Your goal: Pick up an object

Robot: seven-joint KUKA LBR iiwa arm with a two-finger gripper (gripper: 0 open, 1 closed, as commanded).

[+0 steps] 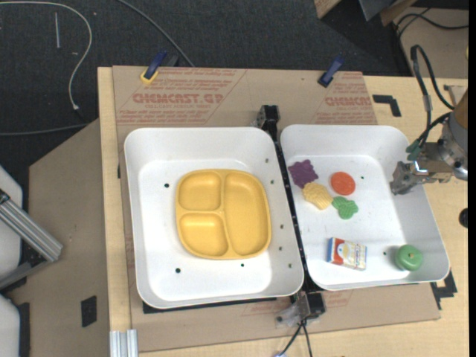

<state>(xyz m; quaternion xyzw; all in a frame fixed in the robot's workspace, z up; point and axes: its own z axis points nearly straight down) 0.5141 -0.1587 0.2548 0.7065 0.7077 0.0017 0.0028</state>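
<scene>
The right bin (pixel 372 143) holds several small objects: a purple piece (pixel 302 172), an orange-red round piece (pixel 342 183), a pale yellow piece (pixel 317 195), a green leafy piece (pixel 346 208), a small white, blue and red carton (pixel 347 253) lying flat, and a green round piece (pixel 408 257) near the bin's front right corner. My gripper (pixel 405 175) hangs at the right bin's right rim, well to the right of the orange-red piece. Nothing shows between its tips.
The left bin (pixel 149 155) holds a yellow divided plate (pixel 223 213) with three compartments. Blue clamps (pixel 154 66) (pixel 330 71) pin the brown board at the back. Cables run over the dark floor at the back left and near the arm.
</scene>
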